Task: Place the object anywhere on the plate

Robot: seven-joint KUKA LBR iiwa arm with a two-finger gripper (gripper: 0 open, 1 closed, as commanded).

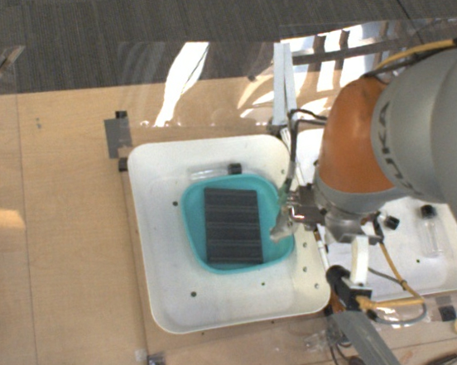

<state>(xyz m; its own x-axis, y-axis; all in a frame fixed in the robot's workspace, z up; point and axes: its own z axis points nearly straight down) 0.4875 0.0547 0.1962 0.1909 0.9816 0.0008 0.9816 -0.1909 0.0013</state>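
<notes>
The dark grey ribbed rectangular block [234,225] lies flat on the teal rounded-square plastic plate [196,238], just to the left of the robot's hand [284,218] as the camera looks down. The plate sits inside the left-hand shallow white bin [171,302], and the block covers most of the plate's middle, with teal rim showing all round it.

The hand hovers at the plate's right rim, close beside the block's right edge; whether it grips anything, or how wide it stands, cannot be told, since the grey arm with its orange band [358,148] crowds over it.

Judged by its looks, the block is stiff and fairly light, perhaps moulded plastic or rubber, and its ridged top should give grip rather than slide. It does not look fragile. A hold across its narrower width, the pads on the two long straight sides near the middle, would likely keep it level. Beyond the block, away from the hand, a small clear tube with a dark cap [210,172] lies at the plate's far edge.
</notes>
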